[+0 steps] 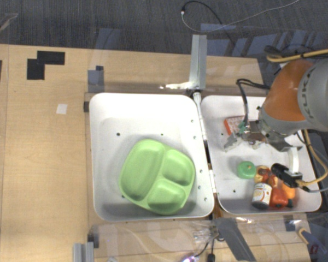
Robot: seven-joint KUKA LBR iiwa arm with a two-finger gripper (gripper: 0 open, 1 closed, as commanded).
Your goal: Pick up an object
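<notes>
- Hand low over the right bin, near its upper left part; fingers seemingly spread, nothing visibly pinched between them.
- Just below the hand: a small green round piece, probably light, stiff plastic; best taken across its sides, though likely to slip off smooth pads.
- Further below and to the hand's right: a small brown bottle touching orange and red pieces; crowded, hard to pinch singly.
- Just above the hand: a flat red-and-white item; thin, awkward to lift off the floor.
- Far left of the hand: green divided tray in the left bin; wide, light, graspable only by the rim.
- Bin floors smooth, white; walls shallow. Wooden desk around.
</notes>
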